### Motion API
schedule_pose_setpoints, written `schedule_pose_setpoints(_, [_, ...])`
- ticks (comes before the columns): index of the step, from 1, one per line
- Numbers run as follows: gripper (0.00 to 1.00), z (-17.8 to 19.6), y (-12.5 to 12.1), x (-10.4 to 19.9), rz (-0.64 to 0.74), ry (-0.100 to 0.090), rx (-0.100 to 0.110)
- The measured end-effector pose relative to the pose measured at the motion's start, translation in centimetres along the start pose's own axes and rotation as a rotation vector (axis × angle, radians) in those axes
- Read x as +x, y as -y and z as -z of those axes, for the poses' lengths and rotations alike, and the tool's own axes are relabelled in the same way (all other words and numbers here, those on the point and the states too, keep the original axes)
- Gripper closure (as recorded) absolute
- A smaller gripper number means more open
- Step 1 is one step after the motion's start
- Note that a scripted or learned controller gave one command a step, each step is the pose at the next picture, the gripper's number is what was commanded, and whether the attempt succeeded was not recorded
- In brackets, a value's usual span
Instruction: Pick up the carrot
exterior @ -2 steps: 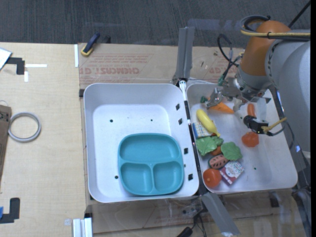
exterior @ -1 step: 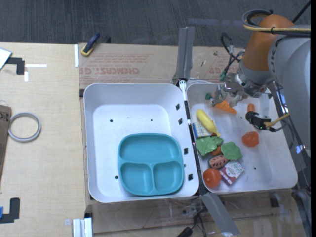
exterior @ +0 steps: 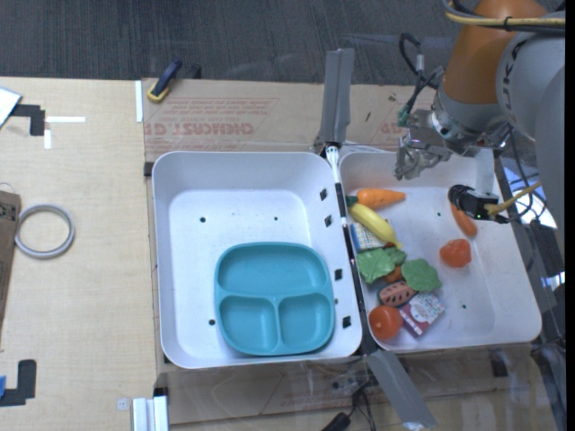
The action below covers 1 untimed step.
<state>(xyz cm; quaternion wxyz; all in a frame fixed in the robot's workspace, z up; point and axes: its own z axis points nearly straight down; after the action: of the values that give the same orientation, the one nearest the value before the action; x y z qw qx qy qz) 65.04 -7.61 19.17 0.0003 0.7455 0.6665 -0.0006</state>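
From above, the claw (exterior: 415, 162) hangs over the far edge of the right bin (exterior: 503, 326), and I cannot tell how it stands. The carrot (exterior: 381, 197) lies on its side on the bin floor, just beside the claw at about seven o'clock from it, apart from it, its tip pointing to three o'clock.

Counting: two white bins on the worktop (exterior: 81, 312). The left bin (exterior: 180, 241) holds one teal divided plate (exterior: 274, 299). The right bin holds one carrot, one banana (exterior: 374, 224) touching it at six o'clock, one green leafy piece (exterior: 395, 268), one tomato (exterior: 384, 321), one small red packet (exterior: 422, 313), and two orange-red pieces (exterior: 455, 253) toward three o'clock. One tape roll (exterior: 38, 232) lies at nine o'clock.
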Motion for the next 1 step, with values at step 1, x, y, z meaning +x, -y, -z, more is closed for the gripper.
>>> schedule_pose_setpoints(1, [0.00, -0.02, 0.01, -0.02, 0.000, 0.000, 0.001])
